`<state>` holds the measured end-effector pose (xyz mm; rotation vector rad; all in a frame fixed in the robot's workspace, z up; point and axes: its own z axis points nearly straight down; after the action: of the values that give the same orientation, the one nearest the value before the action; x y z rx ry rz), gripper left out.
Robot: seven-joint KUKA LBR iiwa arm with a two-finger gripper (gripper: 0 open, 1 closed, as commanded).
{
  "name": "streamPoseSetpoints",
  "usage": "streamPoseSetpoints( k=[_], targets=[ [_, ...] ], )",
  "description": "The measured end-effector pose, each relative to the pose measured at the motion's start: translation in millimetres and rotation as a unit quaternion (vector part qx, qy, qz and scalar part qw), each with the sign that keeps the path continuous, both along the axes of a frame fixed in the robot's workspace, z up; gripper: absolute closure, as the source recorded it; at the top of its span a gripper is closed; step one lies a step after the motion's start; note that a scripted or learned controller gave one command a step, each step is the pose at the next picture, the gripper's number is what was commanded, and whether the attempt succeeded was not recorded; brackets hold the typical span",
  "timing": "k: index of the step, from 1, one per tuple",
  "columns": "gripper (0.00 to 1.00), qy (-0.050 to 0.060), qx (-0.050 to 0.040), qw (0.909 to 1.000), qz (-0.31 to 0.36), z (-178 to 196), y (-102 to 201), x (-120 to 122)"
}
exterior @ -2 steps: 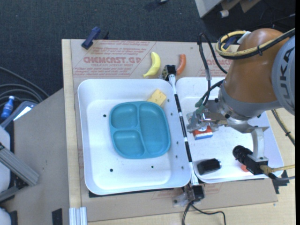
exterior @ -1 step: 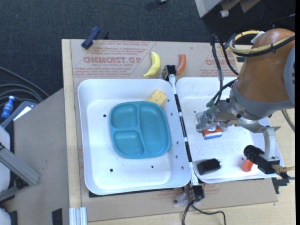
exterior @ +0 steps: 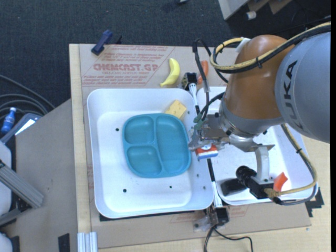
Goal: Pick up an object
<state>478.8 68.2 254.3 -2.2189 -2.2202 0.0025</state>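
My gripper hangs over the ridge between the two white bins, under the large grey and orange wrist. A small red, white and blue object shows right at its lower edge; whether it is held is hidden. In the left bin lies a blue divided plate, and a yellow block rests by the plate's far right corner. An orange piece lies in the right bin.
A yellow banana lies on the cardboard behind the left bin, and a small orange thing sits to its right. A dark blue object sits at the bench's far left corner. The arm covers much of the right bin.
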Motion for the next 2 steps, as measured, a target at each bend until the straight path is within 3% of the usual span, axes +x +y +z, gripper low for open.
streamPoseSetpoints(
  k=[1,2],
  targets=[
    [1.0,0.0,-0.0003,1.0,-0.001,-28.8,-37.8,-0.2],
    [1.0,-0.001,-0.0004,1.0,0.0,2.6,-29.4,0.4]
  ],
)
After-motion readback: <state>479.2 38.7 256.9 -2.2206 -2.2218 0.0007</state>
